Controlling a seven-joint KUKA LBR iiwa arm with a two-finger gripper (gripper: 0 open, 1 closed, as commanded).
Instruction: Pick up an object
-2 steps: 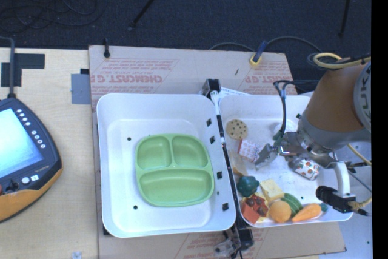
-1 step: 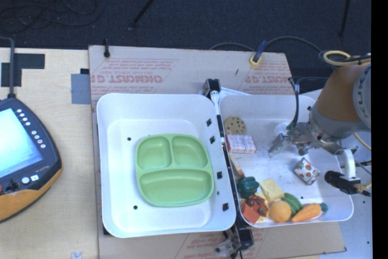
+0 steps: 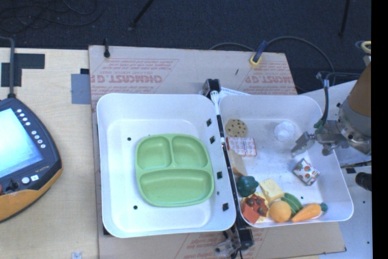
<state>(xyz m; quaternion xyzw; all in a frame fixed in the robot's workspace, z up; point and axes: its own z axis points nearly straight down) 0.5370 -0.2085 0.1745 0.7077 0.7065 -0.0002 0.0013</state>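
Lying just below claw [image 3: 316, 144]: small carton [image 3: 305, 171].

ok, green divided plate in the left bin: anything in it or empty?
Empty. All three compartments of the green plate show bare green, and it lies flat in the left bin. The toy food sits in the right bin.

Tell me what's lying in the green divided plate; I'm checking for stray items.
Nothing lies in the green divided plate: all three compartments show bare green. It sits in the left bin; whatever is beneath it is covered.
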